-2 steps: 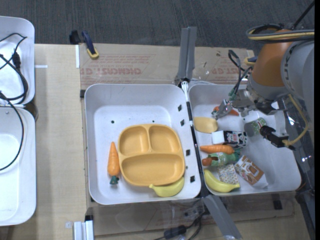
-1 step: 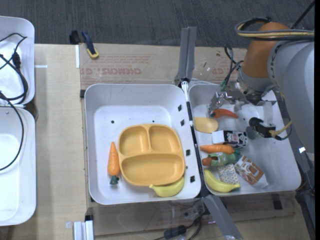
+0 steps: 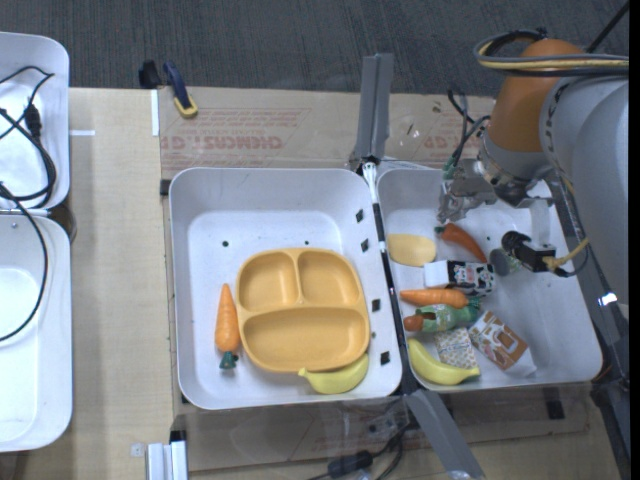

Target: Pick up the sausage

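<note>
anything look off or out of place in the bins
Mildly. In the left bin, a banana lies half under the yellow plate's lower rim, wedged against the wall. The right bin's items sit in a loose pile. Nothing looks spilled or broken.

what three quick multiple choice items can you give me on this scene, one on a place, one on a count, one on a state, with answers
1. Where does the yellow divided plate lie?
A. in the left bin
B. in the right bin
C. on the bare bench

2. How many bananas show across both bins?
A. one
B. two
C. four

3. How does the claw stand relative to the sausage?
A. far off over the left bin
B. just above its upper end in the right bin
C. outside both bins

Answers:
1. A, the plate sits inside the left bin beside a carrot.
2. B, one banana lies at the plate's lower edge and another banana in the right bin.
3. B, the claw hangs right by the reddish sausage's top end.
</note>
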{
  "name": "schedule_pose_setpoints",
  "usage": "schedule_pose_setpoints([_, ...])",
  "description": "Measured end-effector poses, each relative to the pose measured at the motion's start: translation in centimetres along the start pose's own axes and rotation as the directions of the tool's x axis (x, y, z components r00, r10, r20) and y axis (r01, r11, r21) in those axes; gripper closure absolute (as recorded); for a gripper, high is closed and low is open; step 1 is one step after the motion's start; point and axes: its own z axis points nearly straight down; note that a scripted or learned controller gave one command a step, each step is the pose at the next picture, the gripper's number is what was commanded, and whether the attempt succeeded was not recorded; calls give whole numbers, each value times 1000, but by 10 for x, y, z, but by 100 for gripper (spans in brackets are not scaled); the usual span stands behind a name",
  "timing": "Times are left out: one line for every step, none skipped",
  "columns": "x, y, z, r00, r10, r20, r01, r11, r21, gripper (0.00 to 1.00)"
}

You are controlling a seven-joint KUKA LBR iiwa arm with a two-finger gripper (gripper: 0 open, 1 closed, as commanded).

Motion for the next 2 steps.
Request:
schedule_pose_setpoints([0,0,0,1000,0,0,0,1000,0,0])
schedule_pose_setpoints([1,-21,10,993,-116,-4,116,993,2,0])
